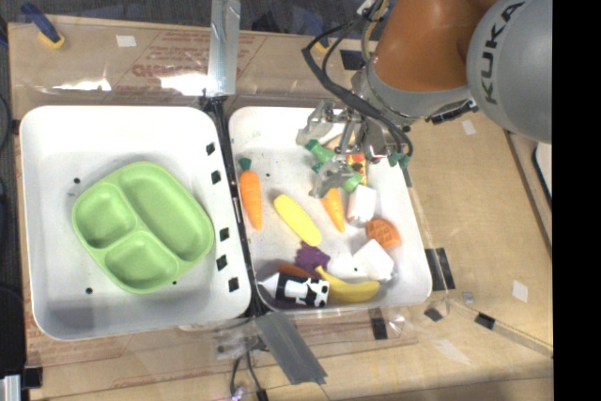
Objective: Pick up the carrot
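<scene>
Carrot (250,199): toy, orange with green top, lying lengthwise by the right bin's (413,202) left wall. Probably light, rigid, smooth plastic; best gripped across mid-body, though the wall crowds one side. A second carrot (334,208) lies under the gripper (340,155), whose state I cannot tell. Nearby: yellow corn (297,219), banana (352,289), toy cow (299,289). Left bin (38,202): green divided plate (141,225). Wooden bench (488,249), dark floor behind.
</scene>
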`<state>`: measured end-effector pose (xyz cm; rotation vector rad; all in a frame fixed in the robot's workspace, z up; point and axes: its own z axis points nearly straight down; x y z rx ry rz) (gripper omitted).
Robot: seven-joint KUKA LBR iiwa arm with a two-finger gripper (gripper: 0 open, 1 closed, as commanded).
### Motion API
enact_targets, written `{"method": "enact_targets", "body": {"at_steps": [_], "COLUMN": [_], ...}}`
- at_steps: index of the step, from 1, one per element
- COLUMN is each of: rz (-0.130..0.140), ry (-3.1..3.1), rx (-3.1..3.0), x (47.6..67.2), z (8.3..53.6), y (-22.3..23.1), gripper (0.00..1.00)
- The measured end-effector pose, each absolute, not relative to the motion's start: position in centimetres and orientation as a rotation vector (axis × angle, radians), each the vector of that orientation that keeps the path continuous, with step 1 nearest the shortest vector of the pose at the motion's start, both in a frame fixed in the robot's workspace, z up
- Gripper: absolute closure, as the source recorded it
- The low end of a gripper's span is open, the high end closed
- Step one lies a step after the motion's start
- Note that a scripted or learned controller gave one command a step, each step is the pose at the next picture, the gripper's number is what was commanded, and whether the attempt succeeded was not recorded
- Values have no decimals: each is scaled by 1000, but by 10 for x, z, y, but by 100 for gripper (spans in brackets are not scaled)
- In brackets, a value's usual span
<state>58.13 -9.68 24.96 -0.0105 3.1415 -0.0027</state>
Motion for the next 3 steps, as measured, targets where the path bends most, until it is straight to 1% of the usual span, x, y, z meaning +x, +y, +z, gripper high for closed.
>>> {"method": "enact_targets", "body": {"at_steps": [1,2,3], "rz": [0,4,0], "ry": [3137,3150,3139], "rx": [187,88,74], "x": [554,585,590], "z": [202,97,112], "y": [-135,-165,-164], "gripper": [0,0,100]}}
